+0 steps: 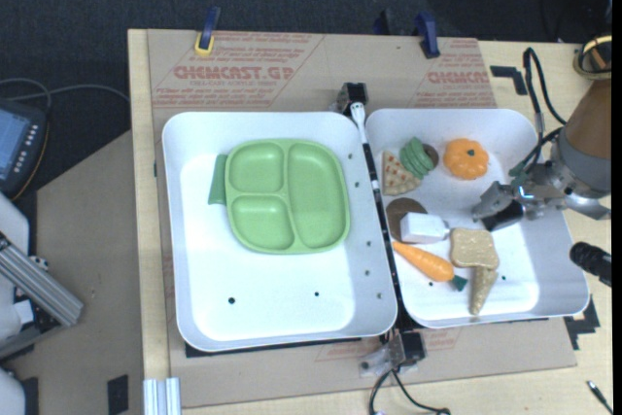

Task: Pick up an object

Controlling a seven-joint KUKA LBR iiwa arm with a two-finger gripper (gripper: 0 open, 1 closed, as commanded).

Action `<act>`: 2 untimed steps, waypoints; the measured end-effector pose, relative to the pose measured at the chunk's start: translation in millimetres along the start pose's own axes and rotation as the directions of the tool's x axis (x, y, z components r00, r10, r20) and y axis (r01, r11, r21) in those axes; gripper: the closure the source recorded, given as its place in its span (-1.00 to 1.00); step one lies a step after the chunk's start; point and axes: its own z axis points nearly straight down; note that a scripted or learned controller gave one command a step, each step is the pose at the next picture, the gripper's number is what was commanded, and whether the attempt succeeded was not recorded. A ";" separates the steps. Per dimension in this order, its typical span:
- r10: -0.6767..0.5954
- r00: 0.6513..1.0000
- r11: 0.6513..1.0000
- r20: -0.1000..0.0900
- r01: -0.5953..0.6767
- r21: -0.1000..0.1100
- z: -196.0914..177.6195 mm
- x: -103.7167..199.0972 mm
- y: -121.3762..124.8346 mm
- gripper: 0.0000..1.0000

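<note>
The surface is a brown board printed with red lettering, and it carries two shallow white bins side by side. Nearest the camera, in the right bin, a pale beige wedge-shaped piece lies close to the front wall, touching the slice of brown bread just behind it. An orange carrot lies slanted to their left, its green end meeting the wedge. Behind the carrot sits a white block, resting against a dark brown round piece. Further back, a tan cracker-like triangle leans beside a green ridged item, and a small orange pumpkin sits just right of these, apart from them.

The tool hangs low over the right half of this bin, between the pumpkin and the bread, touching neither as far as can be seen. Its dark fingers point left; whether they stand wide or narrow cannot be told, and nothing is visible between them. The grey arm reaches in from the right.

The left bin holds a light green divided tray with three compartments, with a darker green piece poking out from under its left edge. At the far edge of the surface are a yellow-tipped blue clamp and a blue clamp
</note>
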 end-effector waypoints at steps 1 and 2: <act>0.000 1.000 1.000 0.000 0.000 -0.002 42.7 0.6 0.1 -1.00; 0.000 1.000 1.000 0.001 0.000 -0.007 64.2 1.0 1.4 -1.00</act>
